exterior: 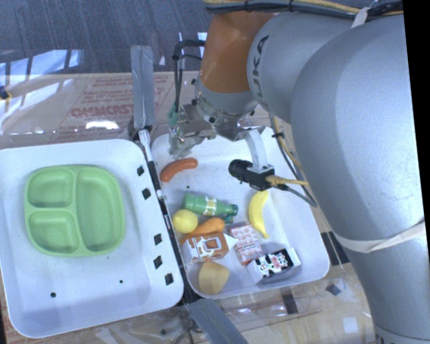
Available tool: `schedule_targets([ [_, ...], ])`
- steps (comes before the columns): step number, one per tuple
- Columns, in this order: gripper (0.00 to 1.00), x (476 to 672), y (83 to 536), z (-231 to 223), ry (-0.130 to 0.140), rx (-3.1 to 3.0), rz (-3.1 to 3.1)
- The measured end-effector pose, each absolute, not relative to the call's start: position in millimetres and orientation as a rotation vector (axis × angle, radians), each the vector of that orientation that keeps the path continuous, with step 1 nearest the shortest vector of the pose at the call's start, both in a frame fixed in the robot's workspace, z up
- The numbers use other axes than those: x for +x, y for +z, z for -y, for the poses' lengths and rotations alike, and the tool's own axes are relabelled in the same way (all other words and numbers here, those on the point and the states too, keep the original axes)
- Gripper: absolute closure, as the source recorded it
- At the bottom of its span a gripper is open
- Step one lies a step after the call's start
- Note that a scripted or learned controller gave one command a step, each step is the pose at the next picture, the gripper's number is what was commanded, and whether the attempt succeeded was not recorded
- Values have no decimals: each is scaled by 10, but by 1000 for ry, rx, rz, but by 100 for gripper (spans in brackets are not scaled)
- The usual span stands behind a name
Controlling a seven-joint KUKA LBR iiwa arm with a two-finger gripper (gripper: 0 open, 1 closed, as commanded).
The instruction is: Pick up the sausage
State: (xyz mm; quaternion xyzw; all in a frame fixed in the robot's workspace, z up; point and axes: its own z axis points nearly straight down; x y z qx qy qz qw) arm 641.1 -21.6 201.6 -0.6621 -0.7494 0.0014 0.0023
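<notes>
While the end effector [183, 135] hangs over the far left corner of the right bin [219, 176], the sausage [179, 168] lies on the bin floor just beside it, apart from it and not held. Whether the end effector is open or closed I cannot tell from this angle.

Relation for the coming move: the sausage sits toward the near side of the end effector and a touch to the view's left, close to the wall that divides the two bins. Its long axis runs roughly left to right across the view, the right end tilted slightly to the far side. My judgement: a short shift toward the near side and a descent, closing across the short axis, would suit. Only one arm is on the rig.

Count, right bin:
- sausage, one
- green bottle [209, 205], one
- lemon [185, 222], one
- carrot [208, 226], one
- banana [259, 213], one
- potato [213, 276], one
- small cartons [274, 264], three

Left bin [30, 301]: one green divided plate [74, 210], three compartments. Nothing crowds the sausage; the bottle is nearest, still apart.
</notes>
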Motion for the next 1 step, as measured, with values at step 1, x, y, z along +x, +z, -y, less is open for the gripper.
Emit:
schedule_targets([
  [1,0,6411,2016,216,5,-2077,2351],
])
